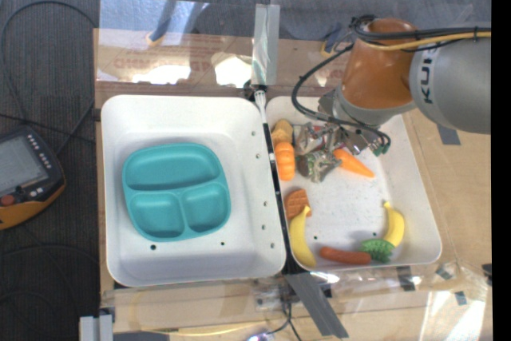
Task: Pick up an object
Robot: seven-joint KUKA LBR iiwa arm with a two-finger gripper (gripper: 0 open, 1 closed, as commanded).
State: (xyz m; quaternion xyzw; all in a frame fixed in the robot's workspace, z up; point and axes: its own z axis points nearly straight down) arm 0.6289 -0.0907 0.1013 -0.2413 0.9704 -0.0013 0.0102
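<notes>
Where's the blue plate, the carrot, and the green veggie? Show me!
teal divided plate (176, 189): camera view, on the ridge between its compartments, in the left bin.
carrot (354, 164): camera view, middle of its orange body, right bin, beside the gripper.
green vegetable (378, 249): camera view, its bumpy top, right bin's near edge.

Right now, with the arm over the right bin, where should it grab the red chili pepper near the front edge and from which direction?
Grip the red chili pepper around its middle, coming straight down, fingers closing across its narrow width. It lies flat, lengthwise along the front wall of the right bin. Its right end touches the green piece, so stay left of that. The gripper is farther back.
</notes>
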